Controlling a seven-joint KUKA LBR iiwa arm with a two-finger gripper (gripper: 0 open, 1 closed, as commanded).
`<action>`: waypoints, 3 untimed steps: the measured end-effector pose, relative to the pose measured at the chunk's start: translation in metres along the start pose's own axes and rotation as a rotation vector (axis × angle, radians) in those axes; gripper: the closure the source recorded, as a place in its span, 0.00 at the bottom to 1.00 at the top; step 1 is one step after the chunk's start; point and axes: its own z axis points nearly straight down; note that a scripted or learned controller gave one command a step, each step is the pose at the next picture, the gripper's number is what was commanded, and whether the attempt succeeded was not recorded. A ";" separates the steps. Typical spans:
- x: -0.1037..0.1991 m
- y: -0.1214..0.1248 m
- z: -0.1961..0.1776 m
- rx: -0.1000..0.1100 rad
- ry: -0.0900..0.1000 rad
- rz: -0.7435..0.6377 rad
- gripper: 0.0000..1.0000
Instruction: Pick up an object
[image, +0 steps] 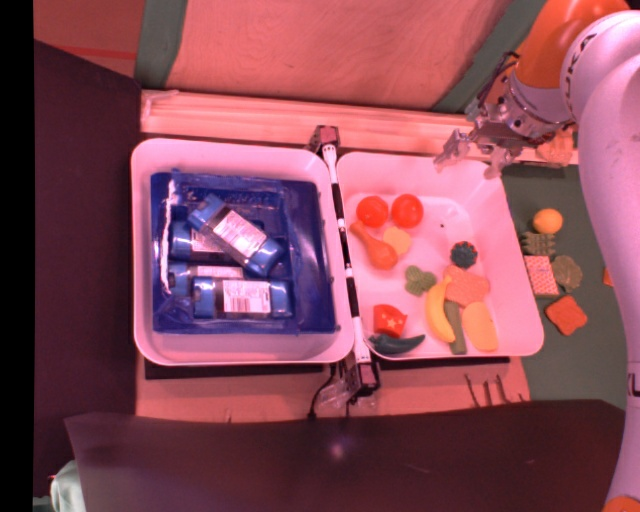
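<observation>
Above the right bin's (500, 215) far rim, your end effector (478, 152) hangs spread, gripping nothing — the two red tomatoes (389, 211) lie down-left of it.

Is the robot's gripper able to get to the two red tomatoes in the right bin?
Probably yes. The gripper hangs above the right bin's far rim, and the two red tomatoes lie uncovered on the bin floor with bare white space between, so nothing seems to block the way down.
</observation>
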 end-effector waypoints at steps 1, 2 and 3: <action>0.000 0.000 0.000 0.000 0.000 0.000 0.00; 0.002 -0.005 0.041 0.005 -0.001 0.000 0.00; -0.003 -0.015 0.096 0.007 -0.001 0.001 0.00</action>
